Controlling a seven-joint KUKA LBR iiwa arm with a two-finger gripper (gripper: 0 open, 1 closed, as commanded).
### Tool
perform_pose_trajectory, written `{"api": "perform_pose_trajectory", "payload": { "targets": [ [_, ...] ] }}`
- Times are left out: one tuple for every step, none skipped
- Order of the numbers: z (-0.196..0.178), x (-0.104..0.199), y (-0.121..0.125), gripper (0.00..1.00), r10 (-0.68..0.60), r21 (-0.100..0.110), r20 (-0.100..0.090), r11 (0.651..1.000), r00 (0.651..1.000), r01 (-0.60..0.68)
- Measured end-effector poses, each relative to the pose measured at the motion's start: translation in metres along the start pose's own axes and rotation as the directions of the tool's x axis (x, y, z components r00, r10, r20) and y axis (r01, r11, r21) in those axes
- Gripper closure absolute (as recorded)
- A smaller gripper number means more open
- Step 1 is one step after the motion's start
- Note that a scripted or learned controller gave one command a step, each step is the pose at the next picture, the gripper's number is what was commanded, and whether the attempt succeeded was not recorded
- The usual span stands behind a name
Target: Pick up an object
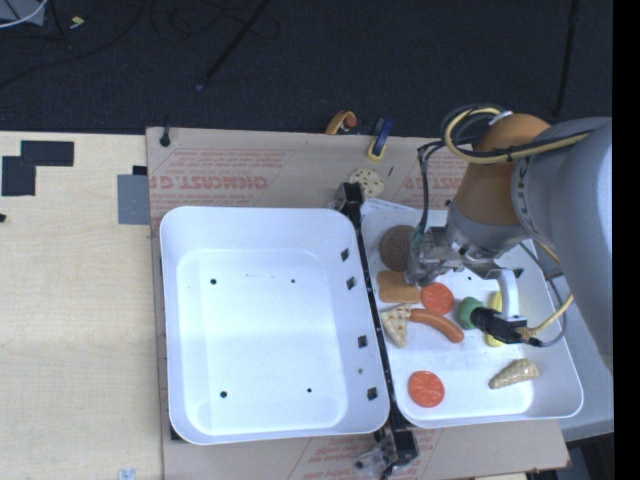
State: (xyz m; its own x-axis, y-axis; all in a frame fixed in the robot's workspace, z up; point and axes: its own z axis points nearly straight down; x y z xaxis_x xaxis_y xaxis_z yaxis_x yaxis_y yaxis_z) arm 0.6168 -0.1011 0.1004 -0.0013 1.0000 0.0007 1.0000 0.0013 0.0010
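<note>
The gripper (432, 260) hangs low over the right bin (560, 393), above a brown disc (397, 247) and a toast slice (398, 289); whether it is spread or pressed together cannot be told from this angle. Just beside it lie a red round (437, 298) and a sausage (437, 323), with a waffle wedge (397, 324) further out and a cone (514, 373) well apart. These look like light, stiff, smooth toy foods; the sausage seems best pinched across its narrow middle. The left bin (200, 238) sits alongside.
</note>
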Motion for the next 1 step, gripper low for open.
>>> {"api": "perform_pose_trajectory", "payload": {
  "targets": [
    [0.0007, 0.0001, -0.0003, 0.00, -0.001, 0.001, 0.000, 1.000, 1.000, 0.001]
  ]
}}
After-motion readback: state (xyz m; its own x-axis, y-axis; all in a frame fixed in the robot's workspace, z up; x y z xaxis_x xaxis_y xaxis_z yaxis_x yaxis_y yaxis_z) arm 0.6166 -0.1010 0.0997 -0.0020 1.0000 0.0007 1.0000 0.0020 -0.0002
